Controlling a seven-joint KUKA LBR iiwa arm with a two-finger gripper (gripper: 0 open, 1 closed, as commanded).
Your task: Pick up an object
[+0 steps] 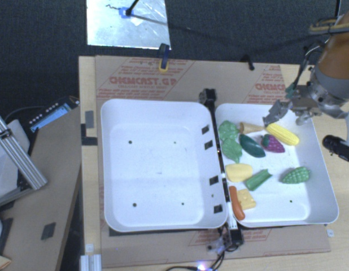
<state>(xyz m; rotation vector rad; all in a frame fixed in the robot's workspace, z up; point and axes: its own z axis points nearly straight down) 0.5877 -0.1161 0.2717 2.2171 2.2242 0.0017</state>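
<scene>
Pincer (287, 110) hovered open, gripping nothing. Yellow corn (282, 134) just below: light, hard, slippery plastic, best grabbed across middle.

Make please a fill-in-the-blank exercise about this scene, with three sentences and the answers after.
1. All the toy foods lie in the ____ bin.
2. The yellow corn lies right beside the ____ grapes.
3. The gripper hangs over the ____ edge of the bin that holds the toy foods.

Missing words: right; purple; far
</scene>
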